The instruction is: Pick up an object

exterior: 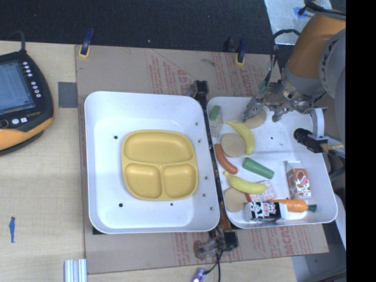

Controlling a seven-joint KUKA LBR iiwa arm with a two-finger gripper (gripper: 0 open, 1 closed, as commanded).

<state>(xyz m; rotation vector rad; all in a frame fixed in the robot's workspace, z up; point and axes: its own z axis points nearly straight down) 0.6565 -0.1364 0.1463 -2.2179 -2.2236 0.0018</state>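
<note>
Right now my gripper (262,106) hangs over the far corner of the right bin (326,175), its two fingers spread apart with nothing between them. Just beneath it lies a flat tan disc (255,120), cookie-like, and touching that from the near side is the upper yellow banana (244,135), which I judge the likeliest thing to take.

It looks like a plastic toy: light, stiff, smooth-skinned and probably a little slippery, but not fragile. I would close across its thick middle, fingers set crosswise to its length, since the tapered tips would likely squirt out.

Its long axis runs diagonally, from the end nearest my fingers down toward the bench's front, curving past a round tan piece (232,145) and a red sausage (225,159). A green cylinder (258,168) lies just beyond its lower tip, and a second banana (247,185) sits farther toward the front.

The left bin (100,157) holds a yellow divided tray (160,164), well apart from all this.
</note>
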